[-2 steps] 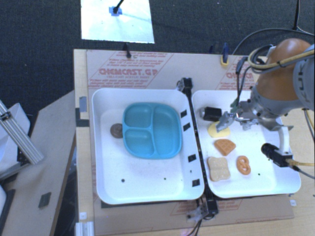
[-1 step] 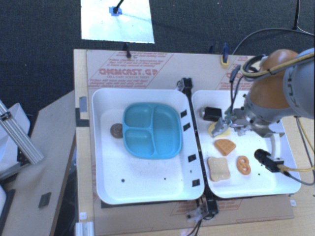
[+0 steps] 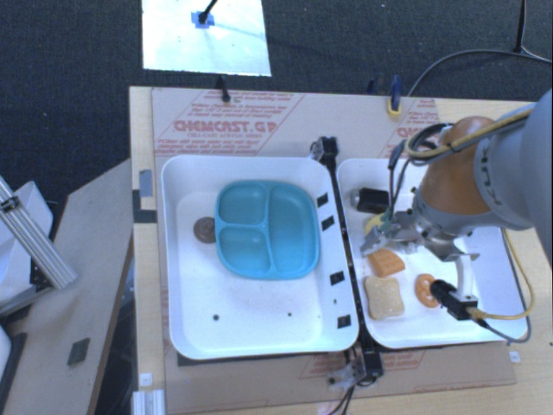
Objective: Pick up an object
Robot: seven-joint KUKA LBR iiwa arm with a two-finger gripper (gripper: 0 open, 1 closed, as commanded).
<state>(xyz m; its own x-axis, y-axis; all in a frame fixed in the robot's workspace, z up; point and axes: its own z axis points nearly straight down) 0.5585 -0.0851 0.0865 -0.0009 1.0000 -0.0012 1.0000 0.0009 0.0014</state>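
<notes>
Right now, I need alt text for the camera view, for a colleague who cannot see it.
The arm's gripper hangs low in the right bin over an orange block, a tan bread slice and an orange ring. The left bin holds a blue divided plate and a small brown disc.

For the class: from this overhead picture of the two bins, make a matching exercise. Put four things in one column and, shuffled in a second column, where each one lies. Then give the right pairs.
Things
1. blue divided plate
2. small round brown disc
3. black block
4. pale bread-like piece

Places
A. right bin, far end, by the divider
B. left bin, in the middle
C. right bin, near end, below the orange piece
D. left bin, just off the plate's left edge

Pairs: 1-B, 2-D, 3-A, 4-C
</notes>
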